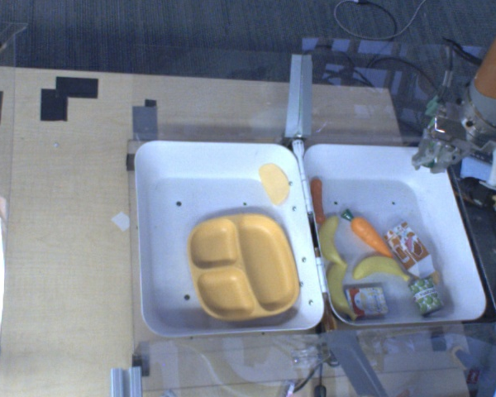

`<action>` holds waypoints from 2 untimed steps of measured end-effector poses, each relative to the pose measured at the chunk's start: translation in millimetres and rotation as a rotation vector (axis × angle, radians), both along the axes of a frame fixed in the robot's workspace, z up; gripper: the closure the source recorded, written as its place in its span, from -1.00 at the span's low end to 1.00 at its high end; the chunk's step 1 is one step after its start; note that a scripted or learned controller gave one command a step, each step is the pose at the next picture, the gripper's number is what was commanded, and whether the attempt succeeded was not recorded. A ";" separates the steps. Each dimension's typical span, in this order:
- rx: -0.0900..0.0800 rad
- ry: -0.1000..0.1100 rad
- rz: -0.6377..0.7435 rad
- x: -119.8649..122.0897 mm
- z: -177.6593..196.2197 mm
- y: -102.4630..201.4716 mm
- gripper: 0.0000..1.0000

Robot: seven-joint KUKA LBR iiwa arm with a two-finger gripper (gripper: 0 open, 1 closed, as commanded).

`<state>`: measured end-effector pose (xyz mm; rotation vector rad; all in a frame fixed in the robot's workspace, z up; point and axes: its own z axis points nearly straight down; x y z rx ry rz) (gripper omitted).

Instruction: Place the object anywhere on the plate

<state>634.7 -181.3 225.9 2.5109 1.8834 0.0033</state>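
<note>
Nothing on the plate yet – task not started, far as I can judge.

Gripper [436, 157] sits over the top-right corner of the right bin [397, 172], nothing held; can't tell if open or closed. Plate [243, 265] is yellow plastic w/ three compartments, matte, rounded corners, lying in the left bin [161, 246]. A flat pale-yellow disc [274, 182] lies near it by the divider. Pickable stuff all in the right bin: carrot [369, 233], smooth & tapered; two curved bananas [383, 267]; a sausage [317, 198] along the left wall; carton [408, 248]; two small cans [366, 300]. Left to do: pick one, carry over, drop on plate.
</note>
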 end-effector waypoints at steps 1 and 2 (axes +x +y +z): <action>0.001 0.001 -0.030 -36.6 -50.8 72.9 1.00; 0.002 0.001 0.003 -107.5 -41.0 164.4 1.00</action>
